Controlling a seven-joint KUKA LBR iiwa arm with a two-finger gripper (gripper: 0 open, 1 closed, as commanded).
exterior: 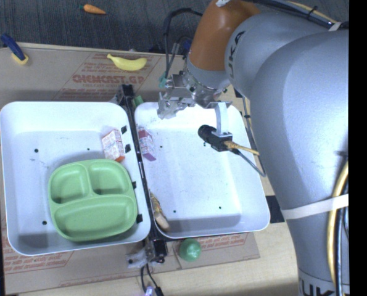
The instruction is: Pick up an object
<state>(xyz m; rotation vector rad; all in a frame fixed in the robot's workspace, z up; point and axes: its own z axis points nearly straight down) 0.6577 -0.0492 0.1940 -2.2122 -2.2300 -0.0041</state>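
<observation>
Pick not done yet, by my read. Your gripper (171, 106) sits low at far-left corner of right white plastic bin (195, 190). Nothing seen in it; wide or narrow, can't tell.

Likely target: small red-white packet (145, 143) against that bin's left wall, near gripper. Grasp + lift still left.

Left white plastic bin (23, 140): green compartment tray (94, 199), red-white carton (112, 143).

Brown cardboard bench top (78, 76): yellow banana (127, 61) past bins' far edge, green ball (190, 249) at front edge. Dark carpet (47, 5) beyond.
</observation>
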